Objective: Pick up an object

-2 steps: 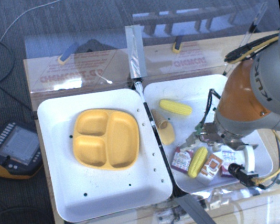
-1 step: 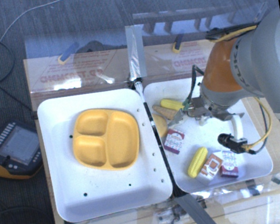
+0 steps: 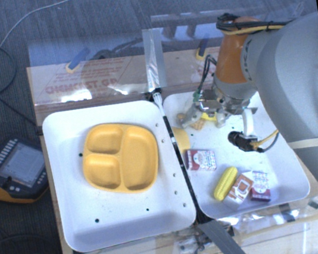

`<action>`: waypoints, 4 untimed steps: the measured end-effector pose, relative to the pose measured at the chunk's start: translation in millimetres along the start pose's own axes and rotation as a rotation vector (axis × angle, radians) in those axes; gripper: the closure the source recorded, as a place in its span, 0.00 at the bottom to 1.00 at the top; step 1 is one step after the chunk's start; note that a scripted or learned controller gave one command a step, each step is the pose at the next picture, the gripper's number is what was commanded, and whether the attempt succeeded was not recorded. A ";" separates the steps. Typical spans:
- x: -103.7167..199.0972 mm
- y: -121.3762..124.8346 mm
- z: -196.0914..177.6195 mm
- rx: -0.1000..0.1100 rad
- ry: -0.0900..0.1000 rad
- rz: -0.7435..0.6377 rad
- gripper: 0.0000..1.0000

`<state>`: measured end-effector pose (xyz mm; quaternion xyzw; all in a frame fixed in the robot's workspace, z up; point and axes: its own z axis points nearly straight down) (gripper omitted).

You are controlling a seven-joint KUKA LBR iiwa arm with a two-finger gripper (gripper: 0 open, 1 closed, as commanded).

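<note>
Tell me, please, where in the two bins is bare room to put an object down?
Left bin: a bare strip along the front wall, below the yellow divided tray. Right bin: a bare patch right of the red-and-white carton, towards the right wall. The front is crowded by the yellow corn cob and small cartons; the back by the gripper.

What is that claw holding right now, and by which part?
Cannot be told: the claw is down at the right bin's far end, its tips hidden among small items.
</note>
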<state>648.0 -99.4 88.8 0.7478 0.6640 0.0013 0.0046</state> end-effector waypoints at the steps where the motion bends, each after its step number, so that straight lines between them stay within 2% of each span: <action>1: -21.3 18.0 1.8 0.041 0.009 -0.107 0.00; 2: -23.4 15.6 -5.3 0.052 0.002 -0.106 1.00; 3: -55.2 20.3 1.6 0.026 0.008 0.081 1.00; 4: 34.1 17.2 -95.1 0.009 0.001 -0.121 1.00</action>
